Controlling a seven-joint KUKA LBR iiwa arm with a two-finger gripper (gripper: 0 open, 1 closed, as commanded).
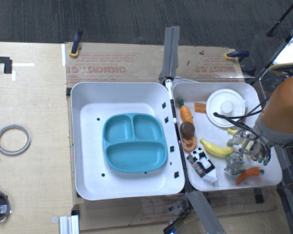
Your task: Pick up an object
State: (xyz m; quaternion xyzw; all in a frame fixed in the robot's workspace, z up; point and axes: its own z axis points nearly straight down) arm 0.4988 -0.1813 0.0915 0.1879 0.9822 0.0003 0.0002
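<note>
a: we've got the jaws [245, 150] down low in the right bin [268, 177], near its front right corner, just beside the banana [216, 148] and above the orange pepper [247, 175].

b: open or closed?

a: can't tell, it's a tangle of metal and cable from up here. nothing visibly gripped.

b: so which object are we going for?

a: best guess the grey lump [233, 166] right under the fingertips, or the banana's end. carrot [186, 114], brown knob [187, 129] and the black-and-white carton [201, 164] sit along the divider, white lid [226, 107] at the back.

b: risks?

a: crowding. we could close on two things, or clip the banana and shove it off. also tight to the bin wall, a finger could catch. blue plate [135, 143] in the left bin [83, 130] is out of it.
</note>
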